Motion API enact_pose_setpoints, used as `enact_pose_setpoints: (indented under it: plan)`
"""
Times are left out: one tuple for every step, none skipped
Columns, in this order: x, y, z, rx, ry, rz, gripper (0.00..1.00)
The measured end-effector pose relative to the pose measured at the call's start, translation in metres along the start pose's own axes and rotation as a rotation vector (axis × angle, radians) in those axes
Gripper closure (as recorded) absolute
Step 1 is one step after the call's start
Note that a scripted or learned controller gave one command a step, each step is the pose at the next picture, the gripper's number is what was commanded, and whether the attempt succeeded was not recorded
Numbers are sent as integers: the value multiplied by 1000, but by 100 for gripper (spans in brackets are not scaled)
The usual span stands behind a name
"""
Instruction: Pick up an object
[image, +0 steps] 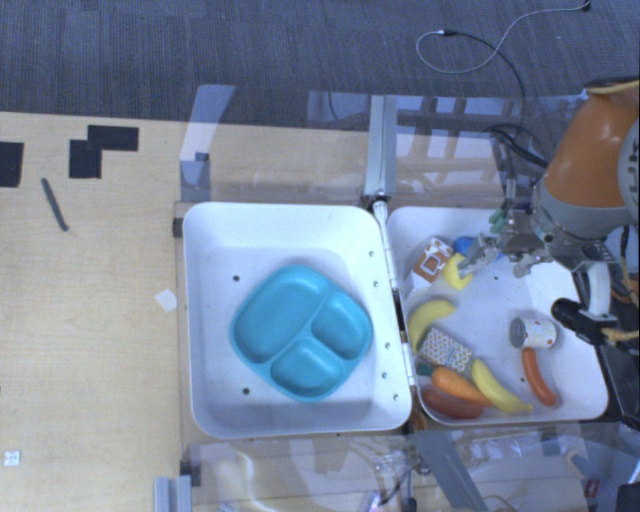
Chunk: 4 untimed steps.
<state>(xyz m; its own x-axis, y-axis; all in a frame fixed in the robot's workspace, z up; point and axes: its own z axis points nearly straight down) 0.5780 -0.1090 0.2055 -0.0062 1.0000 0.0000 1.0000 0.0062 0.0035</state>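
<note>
The right bin (590, 405) holds several objects. A small orange and white box (432, 260), a blue piece (464, 244) and a small yellow piece (457, 273) lie at its far left. Nearer the front lie a banana (428, 318), a speckled grey pad (446, 349), a carrot (461, 383), a dark red sausage (450, 404), a second banana (499, 389), an orange sausage (538, 377) and a white cylinder (533, 332). My gripper (512, 248) hangs low over the bin's far part, just right of the blue and yellow pieces. Nothing is visibly held in it.
The left bin (210, 400) holds a blue divided plate (302, 330). A metal rail (379, 150) runs back from between the bins. A black part of the arm (588, 320) sticks out over the right bin's right side. A cable (470, 50) lies on the floor behind.
</note>
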Motion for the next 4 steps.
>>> enact_pose_setpoints:
  plan:
    - [23,38,89,-38,-4,-114,0]
    - [-5,33,73,-3,-1,145,0]
    - [15,36,96,-39,-9,55,0]
    - [23,-3,94,-65,-14,-175,0]
